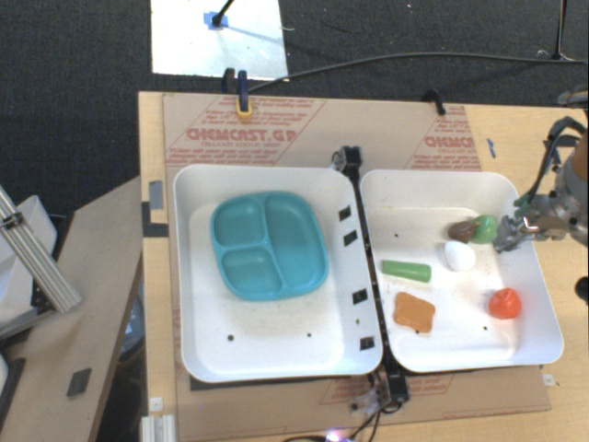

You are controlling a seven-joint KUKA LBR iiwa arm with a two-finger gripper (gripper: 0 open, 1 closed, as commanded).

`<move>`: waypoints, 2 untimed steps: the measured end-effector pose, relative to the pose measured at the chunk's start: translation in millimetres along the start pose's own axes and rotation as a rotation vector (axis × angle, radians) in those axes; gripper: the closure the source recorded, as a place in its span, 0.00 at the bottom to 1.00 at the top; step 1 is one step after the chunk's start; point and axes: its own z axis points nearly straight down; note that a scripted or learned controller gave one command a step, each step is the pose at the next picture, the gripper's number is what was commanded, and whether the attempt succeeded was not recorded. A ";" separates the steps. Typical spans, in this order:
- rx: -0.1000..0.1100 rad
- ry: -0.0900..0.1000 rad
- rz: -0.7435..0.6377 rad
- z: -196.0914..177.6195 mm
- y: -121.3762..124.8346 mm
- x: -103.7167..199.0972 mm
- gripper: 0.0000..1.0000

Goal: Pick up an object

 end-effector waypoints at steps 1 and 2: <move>0.006 0.004 -0.005 7.1 2.7 61.5 1.00; 0.008 0.005 -0.006 17.9 -3.7 116.2 1.00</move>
